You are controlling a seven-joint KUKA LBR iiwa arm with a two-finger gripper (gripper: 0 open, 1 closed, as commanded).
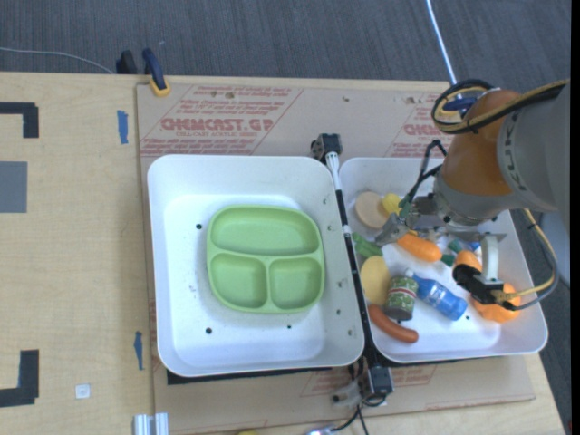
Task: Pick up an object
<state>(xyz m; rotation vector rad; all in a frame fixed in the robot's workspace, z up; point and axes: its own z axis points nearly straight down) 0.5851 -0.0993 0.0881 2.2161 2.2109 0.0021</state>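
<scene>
Since the task names no particular object, any loose piece in the right bin (471,350) counts, and all of them sit there. Nearest the camera, a red-brown sausage (395,324) lies slantwise by the bin's near-left corner. Just behind it stands a small can with a green label (402,295), print too small to read, and just beside that, to the right, is a blue bottle (442,298). A yellow lemon-like piece (373,272) sits by the left wall. Next back is an orange carrot-shaped piece (419,246), my guess for the target. It is the closest thing to the claw (404,227), just on the claw's near side, long axis running left-right with the right end tipped slightly toward the camera. Can't tell if the claw is open or closed, since the wrist hides that, and nothing shows as gripped. A short drop and a small shift toward the camera would likely put it over the carrot, closing across the short axis. Beyond the claw lies a beige round disc (369,210). The left bin (181,243) holds a green divided plate (265,259). Farthest back, the cardboard sheet (362,107) on the worktop (63,243) carries red print reading "CHEMCAST GP" (217,123); smaller lines are unreadable.
</scene>
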